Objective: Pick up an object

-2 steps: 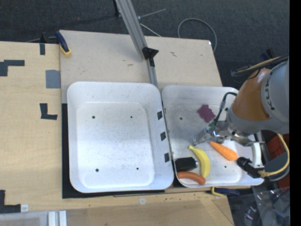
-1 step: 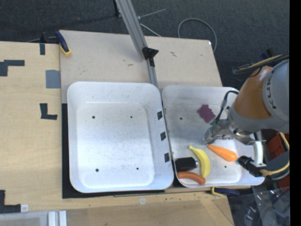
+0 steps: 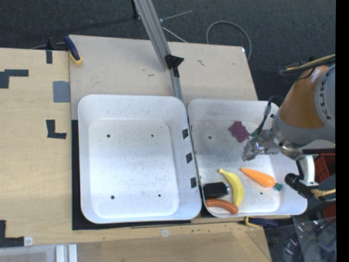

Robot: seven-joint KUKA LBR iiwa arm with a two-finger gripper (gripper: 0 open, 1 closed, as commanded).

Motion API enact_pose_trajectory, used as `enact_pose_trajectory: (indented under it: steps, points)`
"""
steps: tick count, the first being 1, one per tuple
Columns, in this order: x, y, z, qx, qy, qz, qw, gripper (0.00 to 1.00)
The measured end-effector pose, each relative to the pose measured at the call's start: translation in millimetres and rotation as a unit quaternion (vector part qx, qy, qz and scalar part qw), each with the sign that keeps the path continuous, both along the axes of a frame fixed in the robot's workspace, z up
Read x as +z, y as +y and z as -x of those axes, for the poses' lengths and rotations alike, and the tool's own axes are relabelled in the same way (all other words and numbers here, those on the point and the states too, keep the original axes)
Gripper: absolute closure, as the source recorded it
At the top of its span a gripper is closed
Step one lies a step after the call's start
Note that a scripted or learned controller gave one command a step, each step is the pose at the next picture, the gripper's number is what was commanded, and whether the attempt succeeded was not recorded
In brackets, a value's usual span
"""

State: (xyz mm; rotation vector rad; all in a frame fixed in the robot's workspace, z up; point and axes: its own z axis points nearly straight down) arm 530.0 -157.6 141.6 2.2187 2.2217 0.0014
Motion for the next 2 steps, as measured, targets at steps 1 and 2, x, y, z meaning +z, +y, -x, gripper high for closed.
enact_pose_trajectory:
  steps: [1,2]
  points:
    - [53,11,-3,0.001,-0.001,0.0001,1.0000,1.00]
    - [97,12,1,0.000,-0.001,0.0001,1.0000,1.00]
